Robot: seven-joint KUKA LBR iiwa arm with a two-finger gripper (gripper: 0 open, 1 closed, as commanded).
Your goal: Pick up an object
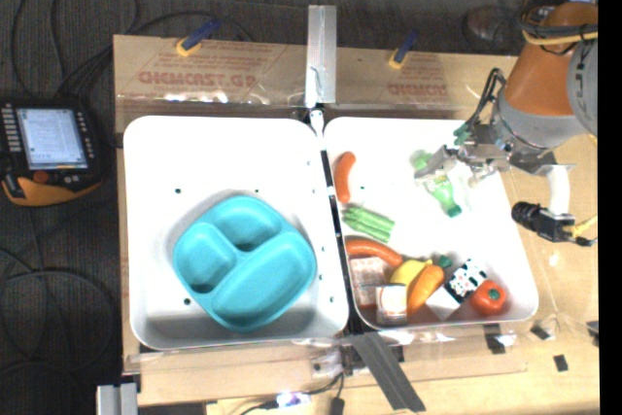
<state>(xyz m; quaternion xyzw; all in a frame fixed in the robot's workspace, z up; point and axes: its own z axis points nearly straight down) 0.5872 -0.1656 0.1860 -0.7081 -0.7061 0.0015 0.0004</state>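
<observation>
Camera view. I see the arm [544, 78], grey with an orange band, reaching in from 3 o'clock over the right bin [491, 136]. Its tool [449, 172] hangs above the bin's upper half, at about 1 o'clock of the toy pile. Something green [449, 199] sits at the fingertips; I cannot tell whether the tool is open, closed or gripping it.

The remaining toys crowd the bin's 6 o'clock edge: an orange sausage [344, 176] by the dividing wall, a green ridged piece [368, 222] just below it, a carrot [427, 286], a black-and-white block [467, 278] and a tomato [489, 296] at 5 o'clock.

The left bin [165, 151] holds a turquoise divided plate [245, 259]. A teach pendant [49, 151] lies off the desk at 9 o'clock.
</observation>
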